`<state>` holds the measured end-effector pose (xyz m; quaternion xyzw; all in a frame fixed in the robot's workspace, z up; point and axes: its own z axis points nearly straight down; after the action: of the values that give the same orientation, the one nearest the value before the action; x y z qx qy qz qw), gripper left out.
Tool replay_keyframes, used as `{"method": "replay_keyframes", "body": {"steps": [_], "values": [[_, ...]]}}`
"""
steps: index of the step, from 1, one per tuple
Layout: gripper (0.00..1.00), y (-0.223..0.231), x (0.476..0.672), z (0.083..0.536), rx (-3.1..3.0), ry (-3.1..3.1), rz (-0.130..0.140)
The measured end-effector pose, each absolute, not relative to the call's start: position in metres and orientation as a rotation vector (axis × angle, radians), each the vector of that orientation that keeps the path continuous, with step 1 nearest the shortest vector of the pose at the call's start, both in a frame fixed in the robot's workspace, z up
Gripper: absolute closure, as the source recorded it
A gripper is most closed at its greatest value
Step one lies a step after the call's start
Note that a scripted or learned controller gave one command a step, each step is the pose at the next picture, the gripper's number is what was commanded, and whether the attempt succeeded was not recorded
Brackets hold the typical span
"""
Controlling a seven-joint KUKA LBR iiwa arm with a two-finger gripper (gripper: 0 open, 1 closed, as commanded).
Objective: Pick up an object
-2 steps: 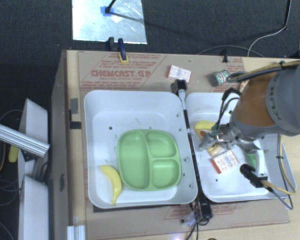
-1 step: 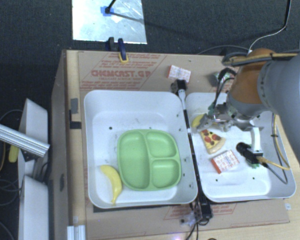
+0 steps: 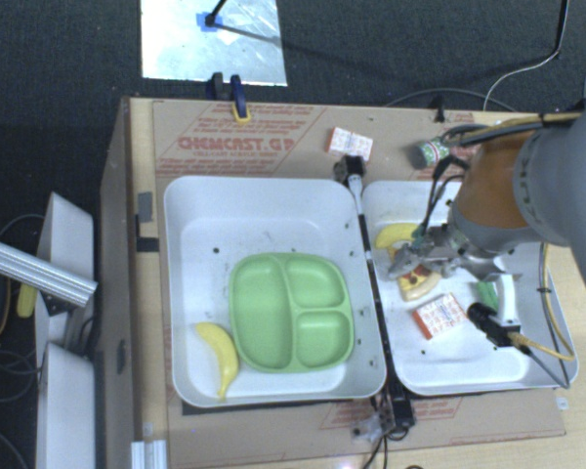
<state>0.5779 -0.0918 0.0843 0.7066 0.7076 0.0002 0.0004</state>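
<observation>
My gripper [image 3: 417, 258] hangs low in the right bin [image 3: 527, 374], near its left side. It sits just above a pizza-slice toy [image 3: 420, 284] and just below a yellow banana [image 3: 395, 234]. Nothing shows clearly between its fingers. An orange and white box [image 3: 439, 316] lies in front of the gripper. A small green object [image 3: 488, 292] lies to its right, partly hidden by the wrist.
The left bin [image 3: 205, 223] holds a green divided plate [image 3: 293, 311] and a second banana [image 3: 220, 356] at its front left. On the bench behind the bins lie a small white card [image 3: 350, 143] and a small can [image 3: 432, 150]. The arm covers the right bin's back right.
</observation>
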Motion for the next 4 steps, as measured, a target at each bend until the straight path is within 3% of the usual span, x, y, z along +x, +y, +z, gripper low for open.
{"method": "replay_keyframes", "body": {"steps": [1, 2, 3, 4], "values": [[0.00, -0.087, 0.572, 0.084, 2.220, 2.222, 0.001], [0.00, -0.120, 0.663, 0.080, 2.228, 2.241, -0.026], [1.00, -0.119, 0.664, 0.091, 2.223, 2.248, -0.027], [1.00, -0.107, 0.588, 0.186, 2.217, 2.221, 0.004]]}}
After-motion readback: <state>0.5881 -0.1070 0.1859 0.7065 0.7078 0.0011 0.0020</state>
